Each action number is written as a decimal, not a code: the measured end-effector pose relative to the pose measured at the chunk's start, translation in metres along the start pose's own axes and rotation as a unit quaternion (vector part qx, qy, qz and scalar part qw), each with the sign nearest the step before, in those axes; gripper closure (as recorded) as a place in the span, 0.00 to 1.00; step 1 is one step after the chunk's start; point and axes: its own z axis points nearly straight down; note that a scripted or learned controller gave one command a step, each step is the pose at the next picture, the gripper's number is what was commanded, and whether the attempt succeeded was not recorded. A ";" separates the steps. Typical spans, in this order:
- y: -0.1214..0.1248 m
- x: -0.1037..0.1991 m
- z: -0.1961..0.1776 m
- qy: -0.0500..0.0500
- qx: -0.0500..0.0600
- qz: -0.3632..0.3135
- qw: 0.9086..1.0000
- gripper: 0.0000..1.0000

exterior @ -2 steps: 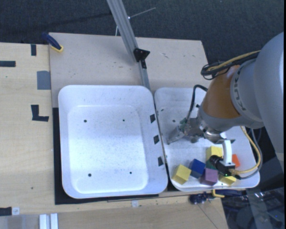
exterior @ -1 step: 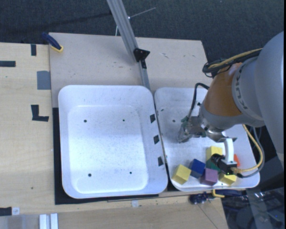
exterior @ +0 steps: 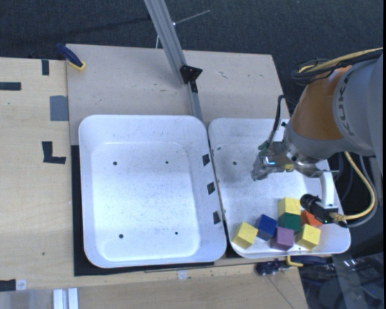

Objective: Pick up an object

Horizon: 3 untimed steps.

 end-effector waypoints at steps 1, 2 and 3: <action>0.006 0.003 -0.062 0.000 -0.001 -0.001 1.000 1.00; 0.007 0.003 -0.084 0.000 0.001 0.000 1.000 1.00; 0.009 0.057 -0.078 0.001 0.003 -0.003 1.000 1.00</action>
